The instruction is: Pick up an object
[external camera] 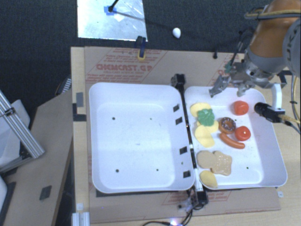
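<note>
I am reaching in from three o'clock over the bench [155, 60], my grey arm with its orange band [277, 13] hanging above the far corner of the right bin [275, 168]. The left bin [136, 140] is lying beside it, their rims touching along the middle. My jaws [230, 84] are hovering over the right bin's twelve o'clock edge, spread apart and holding nothing; the two fingers are pointing down with a clear gap between them.

The toy food is sitting in the right bin, below and toward six o'clock of my jaws. A tan biscuit-shaped piece [221, 164] is resting against a round tan piece [205, 158] at the six o'clock end, with a yellow lemon-like piece [209, 178] just beside them at the rim. A yellow piece [204, 134] is lying near the centre, touching a green leafy piece [205, 117] and another yellow piece [199, 108]. An orange sausage [232, 141] is lying beside a red tomato [243, 133], a small doughnut [227, 124] and an orange-red piece [241, 108].
</note>
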Robot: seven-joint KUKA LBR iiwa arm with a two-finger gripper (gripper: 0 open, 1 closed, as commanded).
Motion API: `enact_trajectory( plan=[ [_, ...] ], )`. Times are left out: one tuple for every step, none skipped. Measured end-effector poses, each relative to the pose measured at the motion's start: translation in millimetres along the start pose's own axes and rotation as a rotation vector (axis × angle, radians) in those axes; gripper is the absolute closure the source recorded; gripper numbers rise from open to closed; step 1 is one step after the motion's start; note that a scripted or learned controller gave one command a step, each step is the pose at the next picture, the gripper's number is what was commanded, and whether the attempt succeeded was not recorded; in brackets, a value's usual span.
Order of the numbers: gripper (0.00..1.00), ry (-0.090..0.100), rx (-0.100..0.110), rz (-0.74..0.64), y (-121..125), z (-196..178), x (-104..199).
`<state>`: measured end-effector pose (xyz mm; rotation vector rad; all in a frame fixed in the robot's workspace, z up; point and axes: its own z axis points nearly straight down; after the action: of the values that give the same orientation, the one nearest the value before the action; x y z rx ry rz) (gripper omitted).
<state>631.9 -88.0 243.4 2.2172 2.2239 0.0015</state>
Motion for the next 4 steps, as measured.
enact_trajectory(
  plan=[
    [0.00, 0.001, 0.006, -0.001, 6.3, 166.8, 6.7],
    [0.00, 0.000, 0.003, 0.002, -19.5, 159.1, 4.5],
    [0.00, 0.000, 0.004, 0.003, -55.8, 159.1, -6.1],
    [1.00, 0.000, -0.002, 0.002, -53.3, 147.7, -5.3]
  ],
)
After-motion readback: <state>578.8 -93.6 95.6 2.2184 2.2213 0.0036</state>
